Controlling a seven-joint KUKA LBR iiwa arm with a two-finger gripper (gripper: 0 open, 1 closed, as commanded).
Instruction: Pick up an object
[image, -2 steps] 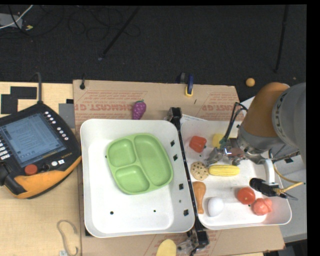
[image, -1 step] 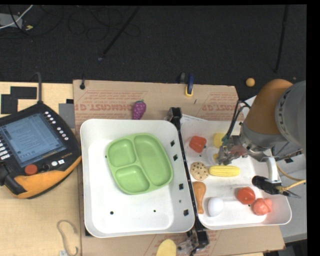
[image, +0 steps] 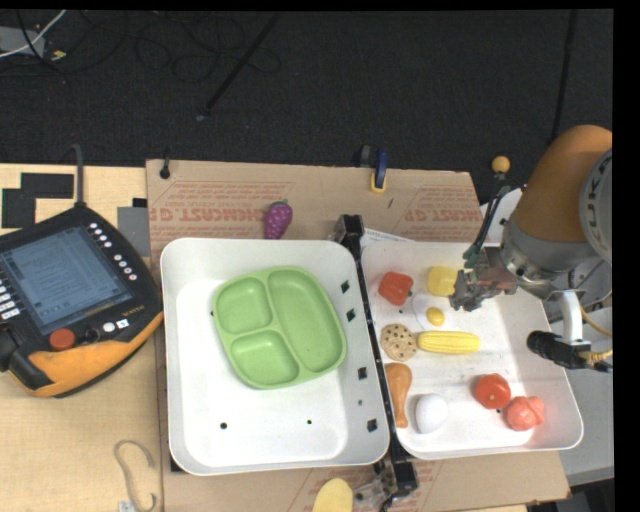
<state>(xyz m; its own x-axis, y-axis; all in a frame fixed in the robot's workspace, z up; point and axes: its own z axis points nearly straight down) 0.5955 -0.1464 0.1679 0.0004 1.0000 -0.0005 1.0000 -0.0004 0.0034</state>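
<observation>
From my seat the gripper (image: 468, 293) hangs low over the upper part of the right bin (image: 560, 440), and I cannot tell whether it is released or clenched; nothing shows between its tips, so I will not call anything held. The nearest candidates are the small yellow ball (image: 435, 316), just below and left of the tool, and the yellow block (image: 441, 280), just beside it on the left. I judge the ball the likeliest target: it looks like light, hard plastic toy food, smooth and round, so it will probably squirt sideways if I pinch it off-centre; I would close across its widest part from straight above. The corn cob (image: 448, 343) lies flat a little further down, long axis running left to right, and I would take it across its narrow middle, where the ribbed surface should give some bite. The red pepper (image: 396, 288) sits further left near the bin's inner wall, the cookie (image: 398, 342) below it, flat and thin and so awkward to pinch. The carrot-like piece (image: 399, 385), white egg (image: 431, 412), tomato (image: 491, 390) and strawberry (image: 525, 411) lie well apart from the tool along the bin's lower half. The left bin (image: 200, 420) holds a green divided plate (image: 278, 327), too wide for these fingers by my reckoning
</observation>
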